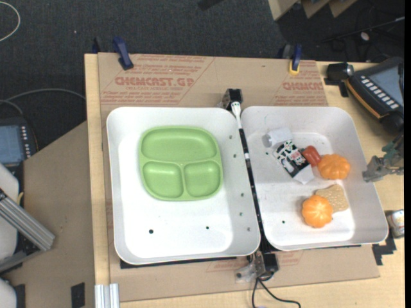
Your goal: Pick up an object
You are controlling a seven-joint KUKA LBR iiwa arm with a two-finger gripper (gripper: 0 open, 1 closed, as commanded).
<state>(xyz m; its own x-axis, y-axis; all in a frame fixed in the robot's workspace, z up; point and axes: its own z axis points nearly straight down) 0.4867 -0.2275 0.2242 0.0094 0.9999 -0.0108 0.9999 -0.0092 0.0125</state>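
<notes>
1. The grey two-finger gripper (379, 167) sat at the right edge of the view, just outside the right-hand shallow white plastic bin (334, 236) and beside its rim. Too small and dim at that edge to say whether it was spread or pressed together; nothing could be made out in it. Judged: parked clear of the bin w/ no pick begun.

2. Nearest candidate was the small round orange plastic fruit (334, 167), close to the right rim. Touching its left side lay a short red piece (311, 154), and next to that a black-and-white patterned block (290, 158), w/ a small pale grey-white item (277, 137) just above-left. That cluster was packed tight, so a grab there risked nudging neighbours.

3. Lower down, a second round orange fruit (317, 211) rested against a flat tan cracker-like slab (334, 196). It had bare bin floor to its left and below, so prob. the easier target.

4. All loose things were in the right bin, approx. its right half, i.e. on the arm's side.

5. The left-hand white bin (128, 223) held a light green three-compartment plastic plate (181, 163), flat and roughly central, compartments up.

6. Both bins stood side by side, rims touching, on a brown cardboard sheet (160, 76) held by clamps at the far edge.
</notes>
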